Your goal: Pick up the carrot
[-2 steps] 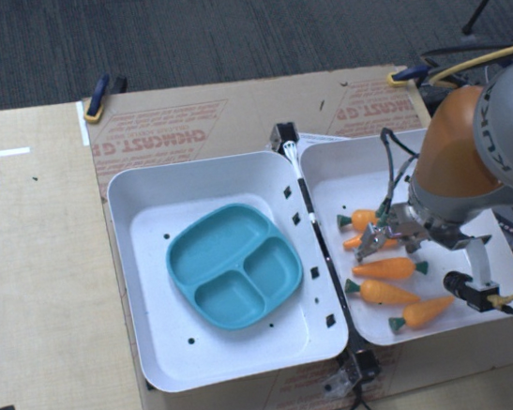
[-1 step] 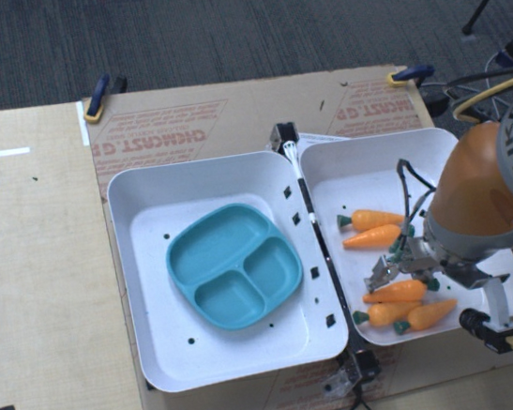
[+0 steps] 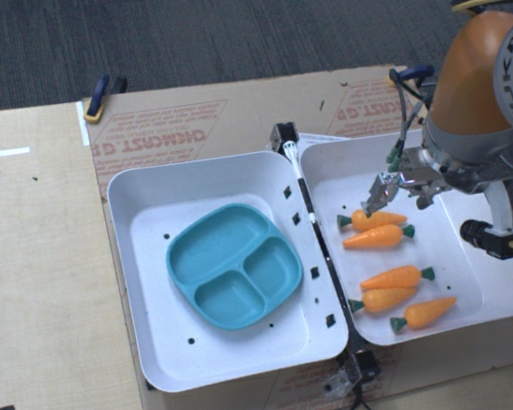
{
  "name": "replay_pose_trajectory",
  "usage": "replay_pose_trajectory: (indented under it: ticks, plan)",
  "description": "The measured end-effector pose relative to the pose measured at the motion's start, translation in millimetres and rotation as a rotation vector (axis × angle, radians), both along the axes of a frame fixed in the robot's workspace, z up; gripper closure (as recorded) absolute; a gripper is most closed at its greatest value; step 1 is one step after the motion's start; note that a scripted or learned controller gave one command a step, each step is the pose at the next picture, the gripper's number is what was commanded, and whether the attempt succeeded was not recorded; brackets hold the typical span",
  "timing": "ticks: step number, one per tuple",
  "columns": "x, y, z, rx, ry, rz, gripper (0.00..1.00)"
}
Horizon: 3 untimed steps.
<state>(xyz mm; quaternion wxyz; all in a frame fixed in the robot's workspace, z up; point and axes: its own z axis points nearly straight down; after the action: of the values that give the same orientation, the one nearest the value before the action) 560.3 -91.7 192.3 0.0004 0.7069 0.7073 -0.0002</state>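
I've got the claw (image 3: 379,199) hanging right over the top carrot (image 3: 373,220), can't tell if it's clenched or released yet.

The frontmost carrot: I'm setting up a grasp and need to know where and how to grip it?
Grip the frontmost carrot across its thick orange middle, coming from above. It lies flat, apart from its neighbours, tapering toward one end, so the middle is the most graspable part.

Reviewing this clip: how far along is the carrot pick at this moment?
Done: the gripper has reached the right bin, just over the topmost carrot. In hand: nothing visibly held. Left: grasp and lift; all five carrots lie on the bin floor, and the teal divided plate sits in the left bin.
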Motion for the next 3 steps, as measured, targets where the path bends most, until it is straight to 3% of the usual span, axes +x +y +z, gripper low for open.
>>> replay_pose_trajectory:
  ticks: [1, 2, 3]
  plan:
    - [16.2, -13.8, -100.1, 0.001, 0.001, -0.002, 0.00]
    - [15.5, -3.0, -100.1, 0.001, 0.002, 0.000, 0.00]
    - [15.7, -3.8, -90.3, 0.000, 0.002, -0.001, 1.00]
